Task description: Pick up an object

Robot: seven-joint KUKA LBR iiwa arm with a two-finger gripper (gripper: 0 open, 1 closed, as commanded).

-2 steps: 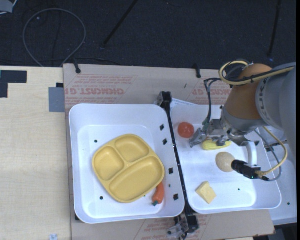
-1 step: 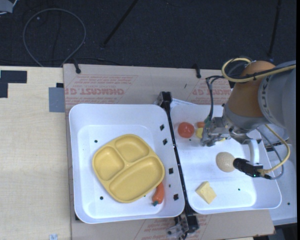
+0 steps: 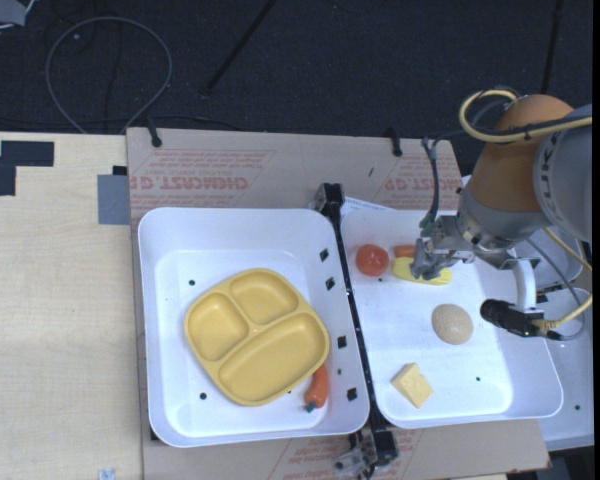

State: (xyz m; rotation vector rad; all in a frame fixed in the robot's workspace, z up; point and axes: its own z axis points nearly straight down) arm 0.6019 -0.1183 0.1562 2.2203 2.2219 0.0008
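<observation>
Two bins (image 3: 160, 268) on surface; end effector (image 3: 427, 261) low over yellow banana-like piece (image 3: 430, 274) in right bin, finger state unreadable. Risk: flat piece slips, or tomato (image 3: 372, 259) gets nudged.

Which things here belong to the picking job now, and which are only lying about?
In the job: gripper, low over the yellow piece in the right bin.
Lying about: red ball, beige ball, yellow wedge, divided plate, carrot.

A divided plate (image 3: 256, 335) and a carrot (image 3: 317, 388) at its lower right edge are held in the left bin (image 3: 160, 268), while a tomato (image 3: 371, 260), an egg-shaped object (image 3: 452, 324) and a wedge (image 3: 413, 384) are spread across the right bin (image 3: 520, 388).
</observation>
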